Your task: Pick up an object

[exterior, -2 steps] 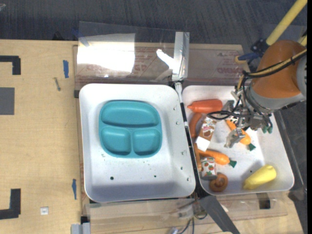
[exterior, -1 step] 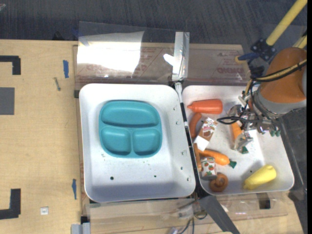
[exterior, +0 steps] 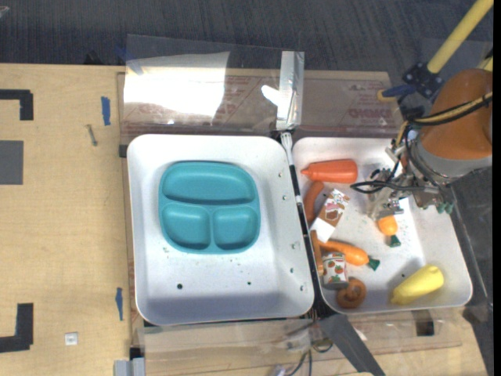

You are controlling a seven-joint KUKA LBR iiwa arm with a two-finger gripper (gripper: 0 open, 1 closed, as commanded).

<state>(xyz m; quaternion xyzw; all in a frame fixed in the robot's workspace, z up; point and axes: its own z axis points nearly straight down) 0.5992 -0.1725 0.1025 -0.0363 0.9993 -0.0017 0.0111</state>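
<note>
I am hovering my gripper (exterior: 389,207), finger state unclear to me, over the small orange toy (exterior: 387,225) at right of frame, likely light, hard, slippery, best pinched across its middle.

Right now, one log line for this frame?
arm over right bin | gripper low above small orange toy | no grasp seen | teal tray in left bin

Dark carpet floor (exterior: 235,6) ran along the top, a pale wooden bench (exterior: 59,210) below it, glare on clear plastic sheet (exterior: 180,92).
</note>
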